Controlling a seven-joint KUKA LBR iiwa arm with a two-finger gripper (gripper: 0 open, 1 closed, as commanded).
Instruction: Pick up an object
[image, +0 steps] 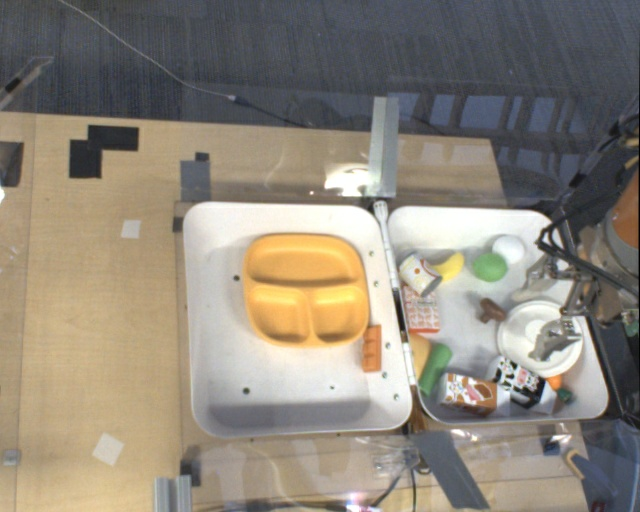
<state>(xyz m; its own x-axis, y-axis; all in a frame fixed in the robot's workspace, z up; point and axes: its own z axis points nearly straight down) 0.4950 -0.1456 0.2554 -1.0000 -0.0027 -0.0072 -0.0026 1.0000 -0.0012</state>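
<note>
My gripper (557, 338) reaches in from the right and hangs over a white bowl (527, 340) at the right side of the right bin (470, 222). Around the bowl lie a brown piece (490, 311), a green ball (489, 266), a white ball (508, 247), a yellow banana (452, 265) and a small white can (419, 274). Nearer the front are a red-and-white packet (423, 316), a green-and-orange vegetable (435, 366), a brown box (469, 394), a black-and-white carton (519, 383) and a carrot (558, 385). Nothing shows in the gripper's hold.
The left bin (215, 330) holds a yellow divided tray (304, 289) and a small orange block (372, 348) by its right wall. A raised divider (394, 300) separates the bins. Cables and the arm's wrist (610, 240) crowd the right bin's right edge.
</note>
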